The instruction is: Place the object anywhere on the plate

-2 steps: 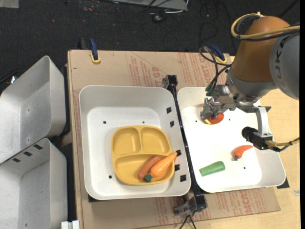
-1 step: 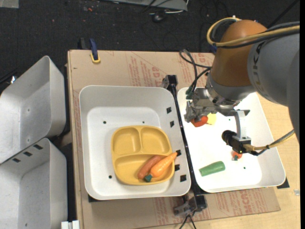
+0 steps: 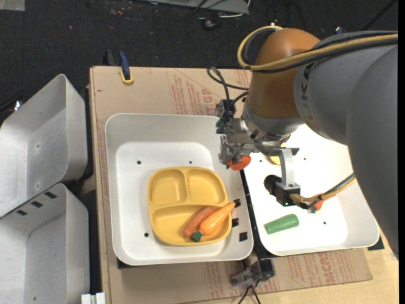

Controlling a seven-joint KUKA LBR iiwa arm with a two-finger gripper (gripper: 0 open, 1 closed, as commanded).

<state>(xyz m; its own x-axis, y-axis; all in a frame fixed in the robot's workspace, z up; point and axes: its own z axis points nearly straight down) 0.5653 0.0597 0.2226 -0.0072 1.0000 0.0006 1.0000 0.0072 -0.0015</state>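
The gripper [image 3: 236,159] hangs over the seam between the two bins, pinching a small orange-red object [image 3: 238,163] at its tip. The plate [image 3: 168,189], a glossy yellow sectioned tray, sits toward seven o'clock from it, with two smooth tapered carrots [image 3: 209,219] in its lower compartment

Orange carrot [image 3: 211,220] lying on yellow plate [image 3: 169,198]

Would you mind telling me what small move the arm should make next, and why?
Probably shift left toward the yellow plate: the gripper sits over the rim between the bins, with something small and orange-red at its tip, not yet above the plate, where a carrot lies.
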